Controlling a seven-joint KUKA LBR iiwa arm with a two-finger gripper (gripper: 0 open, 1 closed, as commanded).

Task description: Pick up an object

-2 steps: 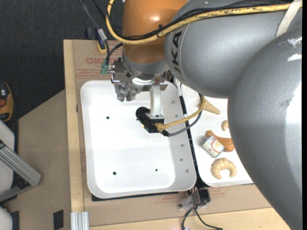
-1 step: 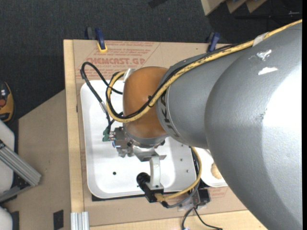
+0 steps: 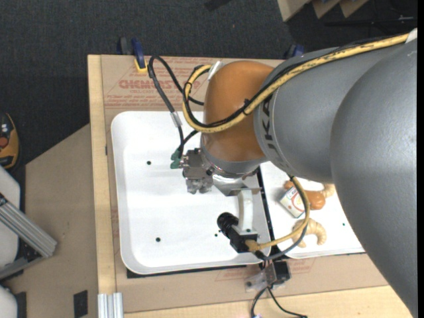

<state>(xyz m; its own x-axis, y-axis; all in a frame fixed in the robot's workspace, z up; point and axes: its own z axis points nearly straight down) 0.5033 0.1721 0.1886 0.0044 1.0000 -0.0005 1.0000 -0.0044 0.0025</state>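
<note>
Right now arm (image 3: 318, 111) hangs over left bin (image 3: 132, 197); gripper (image 3: 194, 177) low, jaw state can't tell

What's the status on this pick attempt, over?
Gripper low over left bin, fingers hidden under the wrist. Small objects sit in right bin, partly behind the arm. Nothing seen held.

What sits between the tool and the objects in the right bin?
The wrist hangs over the left white bin. The small white box, orange piece and tan curved piece lie in the right white bin, past the raised rims where the bins meet. Nothing else visible intervenes.
</note>
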